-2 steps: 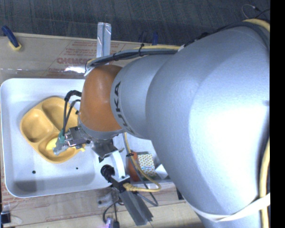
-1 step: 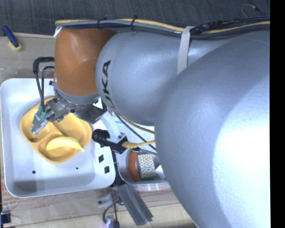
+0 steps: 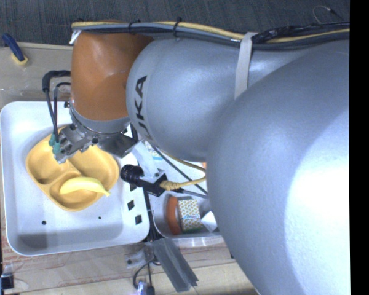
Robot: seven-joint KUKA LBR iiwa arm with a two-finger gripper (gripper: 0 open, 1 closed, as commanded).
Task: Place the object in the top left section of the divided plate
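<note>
A yellow banana-like object (image 3: 83,187) lay in the lower section of a yellow divided plate (image 3: 40,165), inside the left white bin (image 3: 18,226); the tool (image 3: 64,145) hung over the plate's upper part, above the object, and whether it was open or closed could not be told; the grey arm (image 3: 234,134) covered most of the right bin (image 3: 172,232), where an orange-lidded jar (image 3: 183,216) showed.
</note>
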